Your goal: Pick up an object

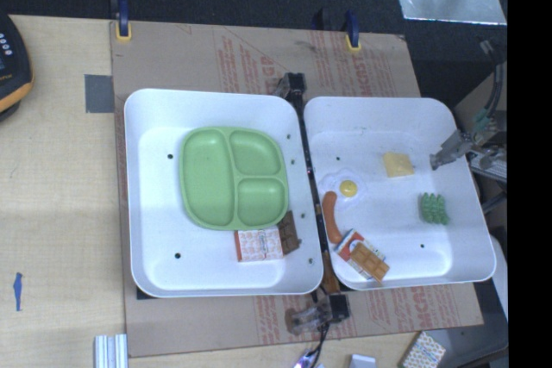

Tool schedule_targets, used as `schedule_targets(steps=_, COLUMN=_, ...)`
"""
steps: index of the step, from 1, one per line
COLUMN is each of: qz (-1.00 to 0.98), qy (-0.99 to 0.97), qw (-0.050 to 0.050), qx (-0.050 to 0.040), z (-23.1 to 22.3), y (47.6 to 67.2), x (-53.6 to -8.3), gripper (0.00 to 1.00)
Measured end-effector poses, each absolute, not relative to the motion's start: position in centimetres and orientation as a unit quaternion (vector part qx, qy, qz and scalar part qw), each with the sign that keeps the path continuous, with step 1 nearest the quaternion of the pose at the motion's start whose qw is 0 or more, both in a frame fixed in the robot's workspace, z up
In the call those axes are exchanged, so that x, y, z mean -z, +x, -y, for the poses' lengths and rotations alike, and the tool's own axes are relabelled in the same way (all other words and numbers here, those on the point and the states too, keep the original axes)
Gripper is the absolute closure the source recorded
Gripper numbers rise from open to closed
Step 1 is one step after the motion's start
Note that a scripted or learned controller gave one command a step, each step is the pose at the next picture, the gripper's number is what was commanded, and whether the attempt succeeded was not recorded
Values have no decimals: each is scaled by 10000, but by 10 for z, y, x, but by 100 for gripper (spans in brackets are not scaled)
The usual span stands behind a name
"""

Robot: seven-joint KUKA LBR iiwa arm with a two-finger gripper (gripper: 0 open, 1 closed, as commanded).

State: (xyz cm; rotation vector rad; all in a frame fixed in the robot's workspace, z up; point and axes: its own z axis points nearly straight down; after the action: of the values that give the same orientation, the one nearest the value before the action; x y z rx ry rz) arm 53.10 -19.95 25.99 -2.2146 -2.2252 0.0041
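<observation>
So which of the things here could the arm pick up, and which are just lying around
Could be picked: green plate, small packet, cheese slice, fried egg, sausage, green block, orange packet.

Lying about: blue clamps, grey tape.

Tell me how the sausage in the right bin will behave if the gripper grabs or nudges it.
The sausage looks round and slim, so a nudge would probably roll it sideways. Its glossy skin suggests it may slip between fingers. It lies close along the bin wall, which likely leaves little room for a finger on that side.

Two white bins, gripper (442, 156) at right rim.
Left bin (147, 185): green tray (233, 177). Right bin (466, 258): sausage (331, 218), fried egg (347, 189).
</observation>
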Motion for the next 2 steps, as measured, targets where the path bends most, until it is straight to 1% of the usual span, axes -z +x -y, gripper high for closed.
schedule_targets(steps=1, qz=7089, qy=-7052, qw=77, qx=-45, z=210, y=523, x=-113, gripper=0)
schedule_targets(steps=2, qz=7108, qy=-7034, qw=-10, qx=7, z=187, y=605, x=-105, gripper=0)
